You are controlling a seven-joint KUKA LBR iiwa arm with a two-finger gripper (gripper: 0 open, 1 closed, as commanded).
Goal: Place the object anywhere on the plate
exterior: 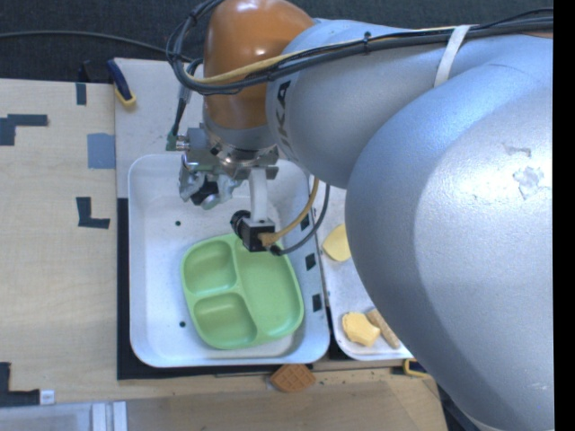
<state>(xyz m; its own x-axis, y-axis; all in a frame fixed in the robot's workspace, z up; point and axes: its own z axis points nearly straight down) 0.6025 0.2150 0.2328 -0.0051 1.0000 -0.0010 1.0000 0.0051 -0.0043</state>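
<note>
Hanging just beyond the green plate (269, 287), the gripper (201, 189) hides its own state.

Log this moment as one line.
plate: green, in left bin | gripper: over that bin, at plate's far rim | right bin: yellow pieces | placement: not yet done

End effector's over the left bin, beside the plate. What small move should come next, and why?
Probably shift the end effector toward the right bin. The yellow pieces lie there, apart from the green plate in the left bin, and I cannot tell whether the end effector holds anything.
</note>
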